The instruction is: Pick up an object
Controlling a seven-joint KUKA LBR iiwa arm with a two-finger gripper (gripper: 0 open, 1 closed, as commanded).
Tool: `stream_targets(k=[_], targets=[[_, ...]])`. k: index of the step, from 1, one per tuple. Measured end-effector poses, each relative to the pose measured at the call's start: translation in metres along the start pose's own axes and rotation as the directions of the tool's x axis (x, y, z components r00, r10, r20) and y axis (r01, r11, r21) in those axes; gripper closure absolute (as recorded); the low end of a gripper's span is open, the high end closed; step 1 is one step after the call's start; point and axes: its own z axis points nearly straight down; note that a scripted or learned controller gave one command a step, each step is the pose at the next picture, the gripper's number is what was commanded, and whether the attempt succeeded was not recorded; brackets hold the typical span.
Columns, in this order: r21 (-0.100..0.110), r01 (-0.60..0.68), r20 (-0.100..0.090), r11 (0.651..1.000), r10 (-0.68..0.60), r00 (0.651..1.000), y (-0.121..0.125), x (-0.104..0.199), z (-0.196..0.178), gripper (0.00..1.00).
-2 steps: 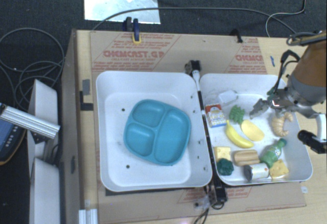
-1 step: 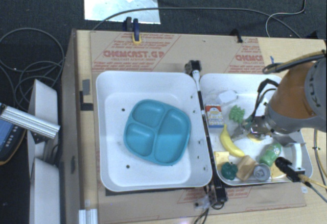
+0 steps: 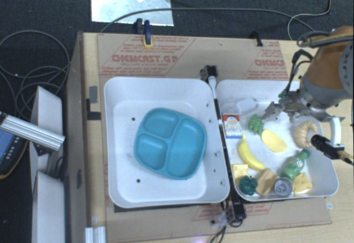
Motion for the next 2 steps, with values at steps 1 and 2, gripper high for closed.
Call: stream_targets(k=[1, 2], targets=[[0.001, 0.001, -0.002, 1.000, -0.001, 1.000, 0.017, 0.042, 0.014, 0.00], [0.003, -0.002, -0.001, 1.000, 0.002, 1.000, 0.015, 0.027, 0.052, 0.00]])
